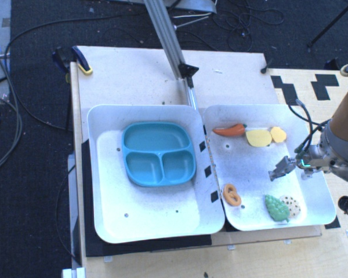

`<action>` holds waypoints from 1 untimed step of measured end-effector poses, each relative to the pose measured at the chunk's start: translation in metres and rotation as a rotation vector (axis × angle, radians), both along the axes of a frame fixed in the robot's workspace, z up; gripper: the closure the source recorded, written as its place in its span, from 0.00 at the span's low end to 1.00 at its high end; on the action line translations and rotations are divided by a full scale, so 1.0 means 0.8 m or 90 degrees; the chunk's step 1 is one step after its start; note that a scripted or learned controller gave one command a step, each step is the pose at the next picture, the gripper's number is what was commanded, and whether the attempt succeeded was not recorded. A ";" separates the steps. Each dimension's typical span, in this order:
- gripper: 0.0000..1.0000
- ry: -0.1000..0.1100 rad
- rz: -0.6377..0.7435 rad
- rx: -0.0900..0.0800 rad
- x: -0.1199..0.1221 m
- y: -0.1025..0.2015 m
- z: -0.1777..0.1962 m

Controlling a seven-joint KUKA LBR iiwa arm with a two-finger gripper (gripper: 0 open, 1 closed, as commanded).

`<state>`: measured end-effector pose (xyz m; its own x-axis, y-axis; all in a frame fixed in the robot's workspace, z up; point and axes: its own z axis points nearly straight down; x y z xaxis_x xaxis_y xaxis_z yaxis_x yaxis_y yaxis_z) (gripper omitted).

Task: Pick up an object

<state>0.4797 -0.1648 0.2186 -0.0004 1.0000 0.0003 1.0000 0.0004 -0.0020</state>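
The right bin holds several small toys. An orange-red carrot lies at its back, beside a pale yellow piece and a smaller yellow piece. A brown pretzel rests near the bin's left front. At the front right lie a green leafy toy and a speckled cookie. My gripper hangs over the right side of this bin, above bare floor, behind the green toy and apart from every toy.
The left bin holds a blue three-compartment tray. A slanted metal rod comes down to the back edge between the bins. The arm's grey body fills the right edge.
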 end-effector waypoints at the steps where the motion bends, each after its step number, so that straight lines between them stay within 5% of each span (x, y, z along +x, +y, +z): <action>1: 0.00 -0.001 0.000 0.000 0.000 0.000 0.001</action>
